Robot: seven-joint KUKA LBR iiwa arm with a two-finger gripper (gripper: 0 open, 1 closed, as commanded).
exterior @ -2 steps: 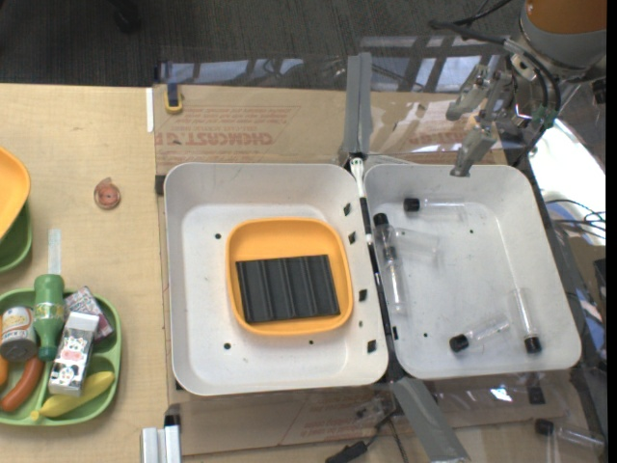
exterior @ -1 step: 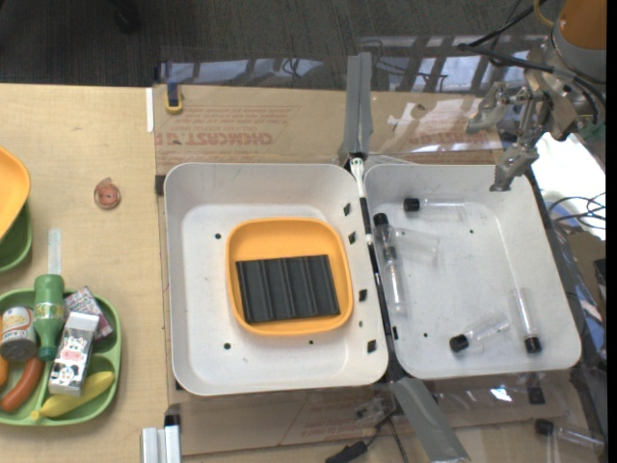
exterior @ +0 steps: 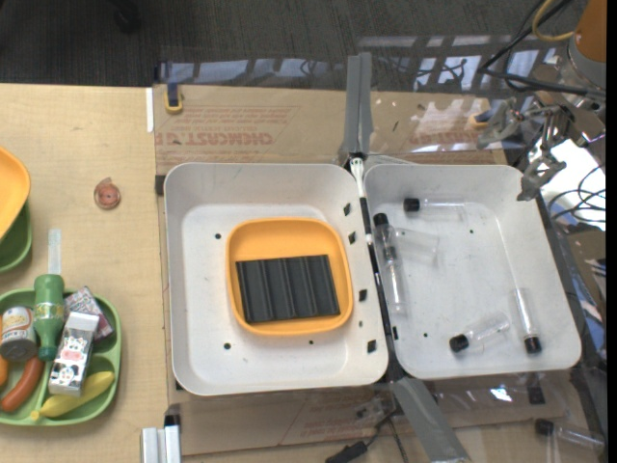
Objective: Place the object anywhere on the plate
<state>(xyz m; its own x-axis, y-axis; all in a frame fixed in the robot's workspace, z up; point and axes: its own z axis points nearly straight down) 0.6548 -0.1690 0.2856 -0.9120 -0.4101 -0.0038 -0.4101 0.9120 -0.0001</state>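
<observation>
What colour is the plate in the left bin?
Orange-yellow. The plate carries a dark grey ribbed block, seen best in the camera view.

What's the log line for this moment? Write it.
plate: left bin; on plate: dark ridged block; right bin: capped clear tubes; arm: top right

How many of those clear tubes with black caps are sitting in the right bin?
4 clear tubes in the right bin: one near the back, one along the left wall, one front centre, one front right. More may be hard to spot.
</observation>
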